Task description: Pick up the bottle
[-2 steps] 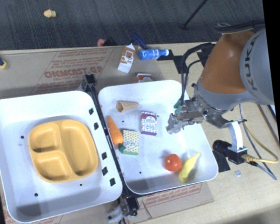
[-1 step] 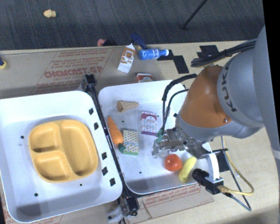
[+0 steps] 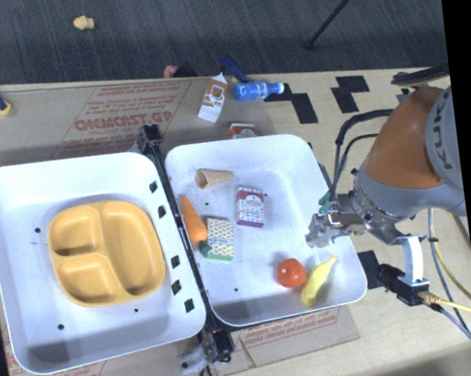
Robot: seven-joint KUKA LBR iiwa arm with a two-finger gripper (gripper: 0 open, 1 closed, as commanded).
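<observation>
A small blue bottle (image 3: pixel 254 90) with a pale cap end lies on its side on the bench, just behind the right bin (image 3: pixel 258 306) and outside it. My gripper (image 3: pixel 321 231) hangs over the right rim of that bin, low on its right side, close above the banana (image 3: pixel 317 281). It is far from the bottle, which lies up and to the left of it. Nothing shows in the gripper's grasp. The orange band of the arm (image 3: pixel 401 150) sits to the right of the bin.
The right bin holds a cone (image 3: pixel 214 176), a carrot (image 3: pixel 192 219), a pink carton (image 3: pixel 250 206), a patterned box (image 3: pixel 219 238) and a tomato (image 3: pixel 290 272). A yellow divided plate (image 3: pixel 107 250) lies in the left bin. A small carton (image 3: pixel 213 100) lies beside the bottle.
</observation>
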